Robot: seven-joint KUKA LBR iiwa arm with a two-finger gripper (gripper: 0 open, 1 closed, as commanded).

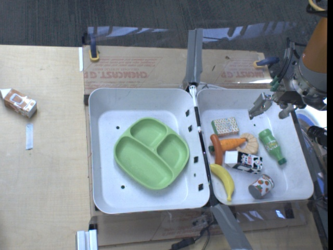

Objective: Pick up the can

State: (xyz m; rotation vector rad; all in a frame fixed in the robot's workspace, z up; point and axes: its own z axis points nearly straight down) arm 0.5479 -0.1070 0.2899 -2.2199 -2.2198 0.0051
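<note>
The can [261, 186] lies tilted near the front right corner of the right bin [304, 194]; it is grey with a red and green printed label. My gripper [271, 108] hangs open over the bin's back right part, its two dark fingers spread apart with nothing between them. It is well behind the can, with the green bottle [272, 146] lying between the two.
The right bin also holds a banana [224, 179], a carrot [231, 142], a black-and-white carton [246, 161], a speckled sponge block [225, 125] and a croissant-like pastry [250, 141]. A green divided plate [151, 152] lies in the left bin [99, 155]. A small carton [20, 103] rests on the bench at far left.
</note>
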